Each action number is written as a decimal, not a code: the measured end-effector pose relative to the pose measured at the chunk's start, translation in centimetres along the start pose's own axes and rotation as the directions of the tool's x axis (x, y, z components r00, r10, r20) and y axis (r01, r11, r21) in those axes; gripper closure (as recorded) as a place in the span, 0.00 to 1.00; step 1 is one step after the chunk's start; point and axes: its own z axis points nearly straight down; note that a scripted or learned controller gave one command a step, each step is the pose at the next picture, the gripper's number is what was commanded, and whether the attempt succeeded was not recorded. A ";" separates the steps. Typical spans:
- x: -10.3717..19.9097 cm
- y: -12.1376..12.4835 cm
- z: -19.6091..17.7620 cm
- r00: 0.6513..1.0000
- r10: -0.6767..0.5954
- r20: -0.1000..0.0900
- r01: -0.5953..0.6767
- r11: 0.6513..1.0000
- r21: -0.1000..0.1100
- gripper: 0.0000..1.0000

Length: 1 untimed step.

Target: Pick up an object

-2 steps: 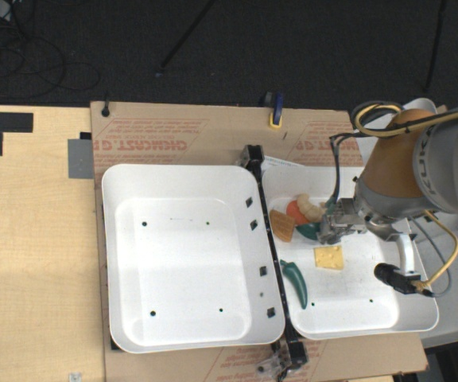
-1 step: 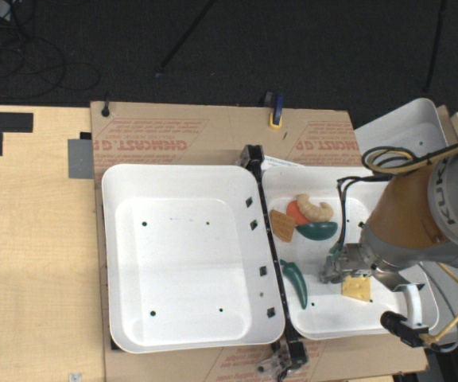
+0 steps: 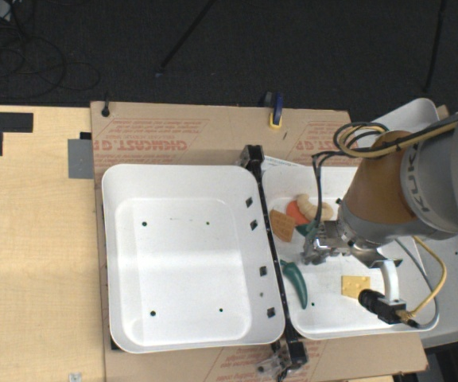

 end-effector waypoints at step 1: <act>8.3 2.0 -7.6 1.000 -0.005 -0.002 0.005 1.000 -0.005 1.00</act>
